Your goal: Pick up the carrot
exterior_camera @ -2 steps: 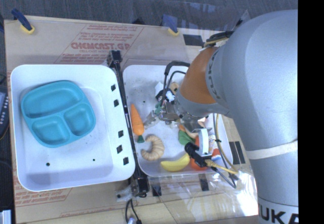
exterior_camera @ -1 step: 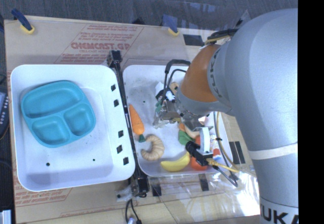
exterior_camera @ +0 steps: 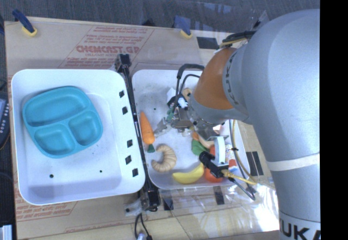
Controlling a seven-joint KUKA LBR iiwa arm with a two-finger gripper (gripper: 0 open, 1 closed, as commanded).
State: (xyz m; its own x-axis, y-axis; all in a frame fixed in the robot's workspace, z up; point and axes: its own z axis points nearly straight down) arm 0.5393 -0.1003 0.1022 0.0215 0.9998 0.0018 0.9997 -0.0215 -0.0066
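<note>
Bench (exterior_camera: 81, 49) bearing two white bins (exterior_camera: 22, 141)

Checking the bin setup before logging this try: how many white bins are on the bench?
2. The left bin holds a blue divided plate; the right bin holds the carrot and other toy foods, partly under the arm.

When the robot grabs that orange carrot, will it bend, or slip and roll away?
The carrot looks like a smooth, hard toy, so it probably stays stiff. It is round and tapered, lying flat by the right bin's left wall, so it could roll or squirt out of the jaws. It seems small and probably light.
</note>
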